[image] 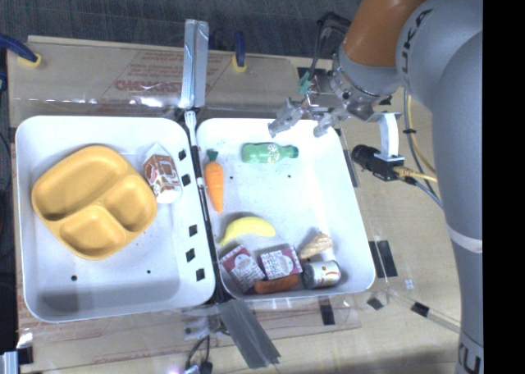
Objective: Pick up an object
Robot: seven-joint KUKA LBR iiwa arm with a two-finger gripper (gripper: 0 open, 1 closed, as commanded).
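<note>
While my gripper hangs over the right bin's far rim with fingers spread and nothing between them, I see the green bottle lying just below it, the carrot further left.

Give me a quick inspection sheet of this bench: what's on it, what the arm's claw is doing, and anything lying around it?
Surface: two white bins side by side, left bin and right bin, on a bench.
Job's things: in the right bin, a green bottle lying flat, a carrot, a banana, two red packets, a small can.
Clutter: in the left bin, a yellow divided tray with a wrapped snack beside it.
Grippers: gripper over the right bin's far edge, open, holding nothing.
Cables: yellow cables beside the arm.
Surroundings: brown cardboard behind the bins, dark floor.
</note>
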